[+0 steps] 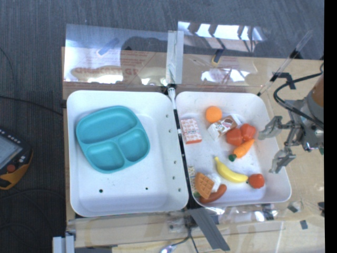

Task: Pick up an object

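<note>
The tool (277, 143) hangs over the right bin (274, 194) at its right wall, fingers spread apart with nothing between them; the arm behind it is cut off by the frame. Left of the tool lie a red tomato (256, 181), banana (230, 173) and carrot (243, 149), while the teal tray (111, 138) sits far left in the other bin (95, 196).

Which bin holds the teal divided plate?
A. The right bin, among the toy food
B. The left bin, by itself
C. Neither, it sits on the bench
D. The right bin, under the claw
B: the plate lies alone in the left bin, while the banana and other toy food are in the right bin.
</note>
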